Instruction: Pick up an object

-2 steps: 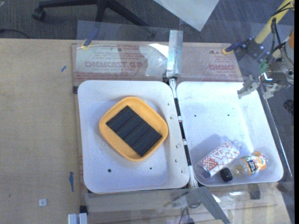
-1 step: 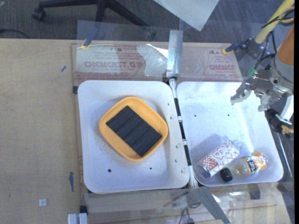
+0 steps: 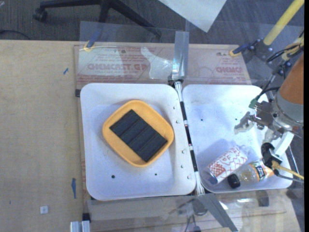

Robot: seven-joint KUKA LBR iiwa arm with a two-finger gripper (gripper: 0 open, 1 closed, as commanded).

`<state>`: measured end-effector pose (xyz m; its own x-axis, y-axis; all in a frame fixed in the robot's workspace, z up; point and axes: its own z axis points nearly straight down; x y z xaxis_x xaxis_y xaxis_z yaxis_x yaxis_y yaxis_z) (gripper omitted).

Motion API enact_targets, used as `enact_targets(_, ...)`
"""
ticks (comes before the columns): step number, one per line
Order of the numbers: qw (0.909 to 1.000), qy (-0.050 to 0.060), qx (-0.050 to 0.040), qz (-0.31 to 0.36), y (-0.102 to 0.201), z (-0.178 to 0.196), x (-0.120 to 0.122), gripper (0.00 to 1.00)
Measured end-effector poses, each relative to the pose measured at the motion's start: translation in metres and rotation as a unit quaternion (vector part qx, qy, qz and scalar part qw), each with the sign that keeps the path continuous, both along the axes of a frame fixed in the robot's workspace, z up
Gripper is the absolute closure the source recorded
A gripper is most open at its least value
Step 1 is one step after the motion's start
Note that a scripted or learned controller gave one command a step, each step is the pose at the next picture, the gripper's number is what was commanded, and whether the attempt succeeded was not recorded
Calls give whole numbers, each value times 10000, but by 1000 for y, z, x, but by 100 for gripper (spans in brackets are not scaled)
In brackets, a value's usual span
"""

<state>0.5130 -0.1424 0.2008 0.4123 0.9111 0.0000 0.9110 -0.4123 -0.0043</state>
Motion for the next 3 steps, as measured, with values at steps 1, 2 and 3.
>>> enact_targets(1, 10000, -8, -3, -13, -1, 9, 0, 100)
enact_targets(2, 10000, -7, -3, -13, -1, 9, 0, 0)
enact_targets(3, 9956, -3, 3, 939, 22, -40, -34, 0)
